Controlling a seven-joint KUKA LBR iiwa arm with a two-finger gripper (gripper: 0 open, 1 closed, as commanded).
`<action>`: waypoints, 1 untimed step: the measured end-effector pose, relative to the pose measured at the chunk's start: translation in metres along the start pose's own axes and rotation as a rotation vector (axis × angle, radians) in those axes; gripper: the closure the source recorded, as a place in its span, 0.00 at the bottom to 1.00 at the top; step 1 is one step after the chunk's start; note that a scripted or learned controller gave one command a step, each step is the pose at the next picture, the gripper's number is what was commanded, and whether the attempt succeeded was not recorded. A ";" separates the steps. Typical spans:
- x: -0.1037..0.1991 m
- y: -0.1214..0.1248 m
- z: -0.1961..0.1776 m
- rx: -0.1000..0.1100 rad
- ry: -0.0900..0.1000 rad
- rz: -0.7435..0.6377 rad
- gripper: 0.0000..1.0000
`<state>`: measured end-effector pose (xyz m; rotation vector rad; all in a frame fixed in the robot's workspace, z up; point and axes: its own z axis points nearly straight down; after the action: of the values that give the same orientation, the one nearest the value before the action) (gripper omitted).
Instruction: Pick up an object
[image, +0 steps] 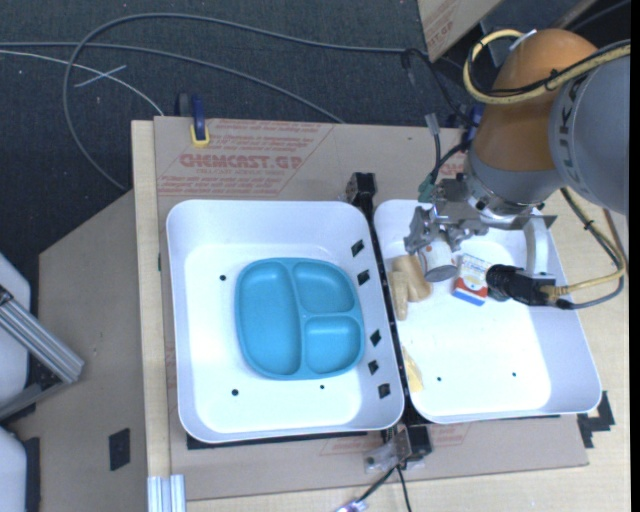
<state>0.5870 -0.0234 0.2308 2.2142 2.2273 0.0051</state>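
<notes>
My gripper (440, 240) hangs over the upper left part of the right bin (500, 385), under the grey arm with its orange band. Just below it a small grey cylinder (437, 265) stands or hangs, and I cannot tell whether the gripper touches it. A tan, bread-like piece (405, 282) lies to its left against the bin's left wall. To the right of the cylinder lies a small red, white and blue pack (469, 287). A small yellow bit (413, 378) rests lower down by the left wall.
The left bin (200, 380) bears a blue divided plate (298, 318). A black divider with clips (375, 300) runs between the bins. A black fitting with a yellow cable (520, 285) reaches over the right bin from the arm. Cables lie on the dark floor behind.
</notes>
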 end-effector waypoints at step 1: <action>0.049 0.018 -0.009 0.000 0.001 0.000 1.00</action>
<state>0.6050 0.0254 0.2395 2.2141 2.2282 0.0061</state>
